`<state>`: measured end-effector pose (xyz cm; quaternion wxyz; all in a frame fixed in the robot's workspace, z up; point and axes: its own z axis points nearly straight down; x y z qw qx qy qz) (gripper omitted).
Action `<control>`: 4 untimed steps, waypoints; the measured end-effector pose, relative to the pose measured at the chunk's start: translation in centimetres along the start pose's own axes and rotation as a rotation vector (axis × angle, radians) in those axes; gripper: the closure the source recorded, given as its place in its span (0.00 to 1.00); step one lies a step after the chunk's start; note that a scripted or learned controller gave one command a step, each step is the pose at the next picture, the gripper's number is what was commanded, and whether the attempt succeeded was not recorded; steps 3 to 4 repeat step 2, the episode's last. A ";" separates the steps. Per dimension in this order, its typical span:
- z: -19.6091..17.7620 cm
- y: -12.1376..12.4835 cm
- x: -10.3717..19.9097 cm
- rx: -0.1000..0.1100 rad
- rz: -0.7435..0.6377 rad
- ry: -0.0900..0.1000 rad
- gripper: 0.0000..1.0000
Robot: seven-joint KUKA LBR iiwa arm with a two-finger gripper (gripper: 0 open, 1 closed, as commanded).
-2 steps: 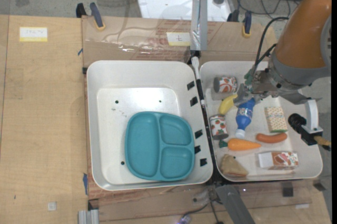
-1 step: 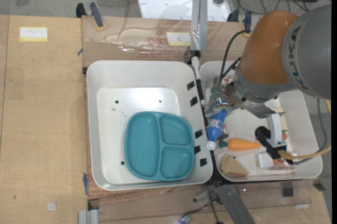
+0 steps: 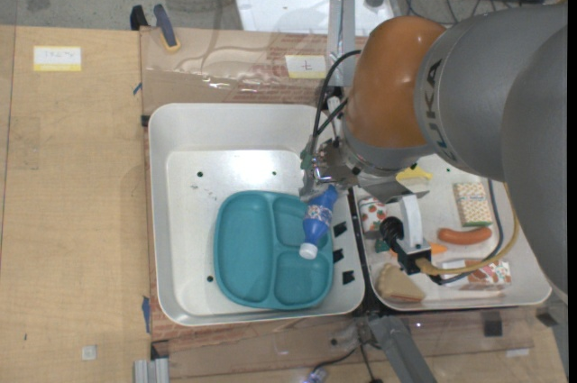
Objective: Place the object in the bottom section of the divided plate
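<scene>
Plate (image 3: pixel 248 250) comes first at the left: it is teal, with three sections, and it lies flat in the left white bin (image 3: pixel 171 192), in the lower middle of the frame. One long section runs down its left side, and two smaller sections are on its right, one above the other. The bottom one of these is bare.

Just right of the plate's centre, a small bottle (image 3: pixel 316 223) hangs tilted over the upper right section. It has a blue body with a printed label and a white cap that points down and to the left. The gripper (image 3: pixel 321 188) pinches the upper end of the bottle, and the grey arm with its orange band covers most of the view above it.

I judge that the step in hand is the carrying of the bottle to its place. The next move needs a short shift toward the bottom of the frame, so that the cap is above the lower right section, then lowering and release.

At the right, the second bin (image 3: pixel 532 282) holds a sausage (image 3: pixel 465 235) and other small items.
</scene>
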<state>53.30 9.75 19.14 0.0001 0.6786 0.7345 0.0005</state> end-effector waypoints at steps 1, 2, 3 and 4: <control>-1.9 0.9 8.7 0.001 0.027 0.000 1.00; -1.9 0.9 8.7 0.001 0.026 -0.001 0.00; -1.9 0.9 8.7 0.001 0.026 -0.001 0.00; -1.9 0.9 8.7 0.001 0.026 -0.001 0.00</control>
